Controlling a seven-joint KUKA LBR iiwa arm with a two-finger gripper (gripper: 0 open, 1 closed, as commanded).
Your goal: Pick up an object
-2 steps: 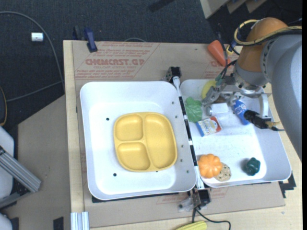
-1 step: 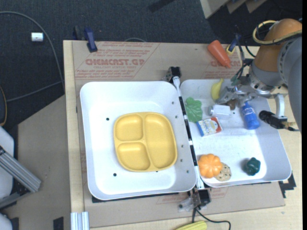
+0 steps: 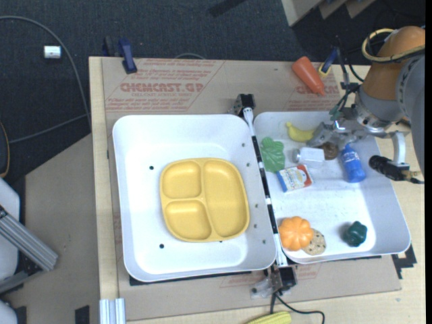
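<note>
Banana (image 3: 299,132) lies just beside the fingers (image 3: 329,135) in right bin (image 3: 385,211).

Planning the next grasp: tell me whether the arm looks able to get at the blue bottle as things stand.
Probably yes. The blue bottle lies in the right bin just beside the gripper, with open bin floor around it and nothing lying over it.

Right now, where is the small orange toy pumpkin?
The small orange toy pumpkin lies in the right white bin, at its near left corner, touching a round speckled cookie on its right.
</note>
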